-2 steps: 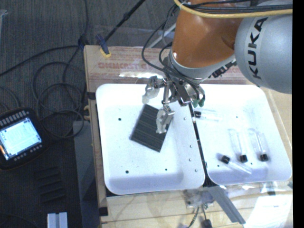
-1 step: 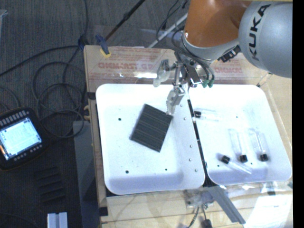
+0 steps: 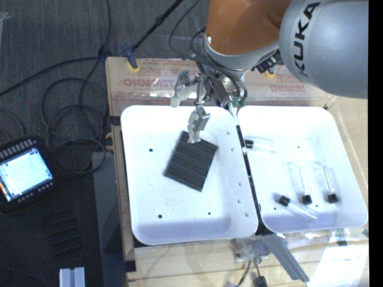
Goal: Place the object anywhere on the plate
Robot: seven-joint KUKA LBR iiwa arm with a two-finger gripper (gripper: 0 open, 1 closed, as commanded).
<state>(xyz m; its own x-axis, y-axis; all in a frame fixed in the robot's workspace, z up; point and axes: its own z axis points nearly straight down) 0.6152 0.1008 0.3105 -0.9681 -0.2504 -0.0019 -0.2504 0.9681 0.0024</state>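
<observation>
The gripper [image 3: 195,126] hangs over the far edge of the dark ribbed plate [image 3: 191,161] in the left bin [image 3: 143,220]; whether it grips anything I cannot tell. The clear tubes [image 3: 305,187] lie right of the plate, so confirm a catch before lowering

A wooden bench [image 3: 117,94] stands on dark grey carpet [image 3: 54,34]. Black cables [image 3: 66,109] loop across the carpet to the left of the bench, and a handheld control pendant [image 3: 24,173] with a lit screen lies at the left edge. Lighting is even and bright from above.
</observation>
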